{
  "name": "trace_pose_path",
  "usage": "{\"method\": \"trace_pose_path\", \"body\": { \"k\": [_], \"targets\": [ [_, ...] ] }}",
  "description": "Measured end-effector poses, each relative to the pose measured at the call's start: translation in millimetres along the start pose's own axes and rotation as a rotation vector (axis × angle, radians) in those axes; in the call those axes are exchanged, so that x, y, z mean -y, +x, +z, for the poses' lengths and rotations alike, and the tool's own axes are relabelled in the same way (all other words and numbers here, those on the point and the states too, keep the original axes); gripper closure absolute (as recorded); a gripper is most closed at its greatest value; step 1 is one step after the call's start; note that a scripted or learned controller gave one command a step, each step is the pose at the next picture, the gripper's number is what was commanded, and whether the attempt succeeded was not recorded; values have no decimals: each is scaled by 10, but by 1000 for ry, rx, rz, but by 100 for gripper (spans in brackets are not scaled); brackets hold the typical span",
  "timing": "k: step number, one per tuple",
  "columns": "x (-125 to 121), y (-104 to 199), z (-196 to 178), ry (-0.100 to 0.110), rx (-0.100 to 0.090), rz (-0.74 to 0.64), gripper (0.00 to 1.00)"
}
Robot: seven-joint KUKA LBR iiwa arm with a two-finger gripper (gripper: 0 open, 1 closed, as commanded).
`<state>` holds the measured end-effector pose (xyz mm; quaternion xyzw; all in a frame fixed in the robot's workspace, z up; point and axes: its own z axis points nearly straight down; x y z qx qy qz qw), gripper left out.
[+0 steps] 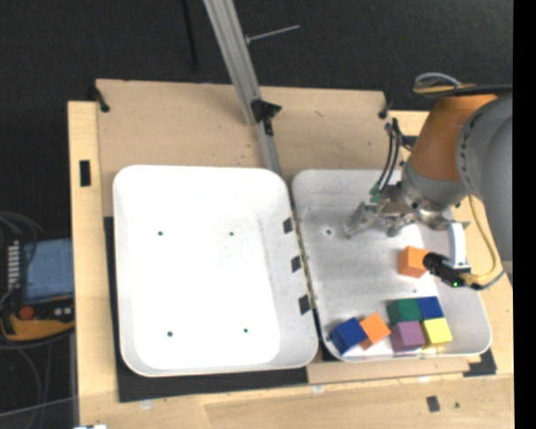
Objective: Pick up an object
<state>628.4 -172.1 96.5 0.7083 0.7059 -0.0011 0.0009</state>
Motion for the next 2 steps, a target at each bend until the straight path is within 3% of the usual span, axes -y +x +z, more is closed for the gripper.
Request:
{"method": "trace_pose_path", "body": {
  "k": [1,2],
  "targets": [
    [-13,-9,-128,-5,0,3,100],
    [-84,32,-749,-9,-1,-6,100]
  ]
}}
